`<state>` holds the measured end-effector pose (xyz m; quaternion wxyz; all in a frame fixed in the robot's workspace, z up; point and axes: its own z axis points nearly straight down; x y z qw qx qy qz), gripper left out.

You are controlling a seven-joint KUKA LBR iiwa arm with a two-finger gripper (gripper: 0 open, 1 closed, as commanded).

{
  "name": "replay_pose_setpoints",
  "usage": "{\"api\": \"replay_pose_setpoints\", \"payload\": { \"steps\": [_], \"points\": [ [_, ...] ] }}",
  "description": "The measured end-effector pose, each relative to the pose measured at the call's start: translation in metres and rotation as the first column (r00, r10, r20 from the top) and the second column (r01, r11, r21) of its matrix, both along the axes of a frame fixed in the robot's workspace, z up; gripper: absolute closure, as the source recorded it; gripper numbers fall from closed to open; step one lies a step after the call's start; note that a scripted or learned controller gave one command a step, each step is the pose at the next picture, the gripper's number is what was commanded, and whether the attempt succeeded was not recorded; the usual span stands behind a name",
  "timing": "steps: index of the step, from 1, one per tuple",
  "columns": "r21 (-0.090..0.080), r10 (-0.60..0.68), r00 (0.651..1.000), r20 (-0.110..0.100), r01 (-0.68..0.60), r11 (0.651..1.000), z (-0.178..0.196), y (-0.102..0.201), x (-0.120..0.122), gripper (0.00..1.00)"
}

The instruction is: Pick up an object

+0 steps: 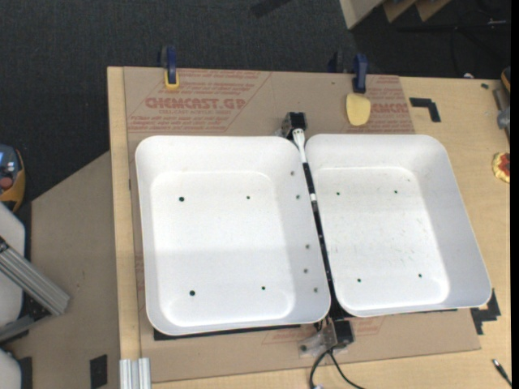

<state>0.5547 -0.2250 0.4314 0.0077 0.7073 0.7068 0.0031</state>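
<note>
Sitting side by side on the brown board (122,136), the left bin (146,217) and right bin (459,217) flank a black strip (316,217). Gripper opening and hold, and the object's place, cannot be told.

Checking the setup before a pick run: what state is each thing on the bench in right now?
Left bin: flat on the board, four dark dots on its floor.
Right bin: flat, touching the left bin along the middle seam.
Left clamp: upright, gripping the board's far edge.
Right clamp: upright, gripping the far edge, yellow pad below it.
Board: lying flat under both bins.
</note>
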Motion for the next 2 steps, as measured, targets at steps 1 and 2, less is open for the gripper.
{"api": "replay_pose_setpoints", "payload": {
  "steps": [1,2],
  "points": [
    [0.002,0.002,1.000,-0.010,-0.002,1.000,0.001,0.001,0.002,1.00],
    [0.011,0.010,1.000,-0.023,-0.010,1.000,-0.096,0.093,0.032,1.00]
  ]
}}
